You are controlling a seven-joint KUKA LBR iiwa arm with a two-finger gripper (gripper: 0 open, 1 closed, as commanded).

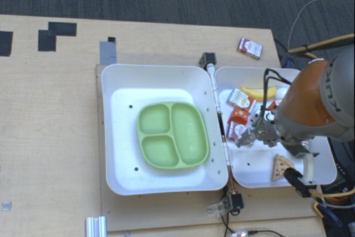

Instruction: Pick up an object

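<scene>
Approach step: gripper [248,139] low beside the red pack [238,117] (jaw state: cannot tell); next needs centering over it.

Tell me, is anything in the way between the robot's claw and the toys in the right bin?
Nothing visible is. The gripper hangs low in the right bin, right beside the red packet. The pizza slice lies apart, near the bin's front.

a divided plate [173,136] lies in the left bin [119,119], packets [239,98] in the right bin [327,172].
</scene>
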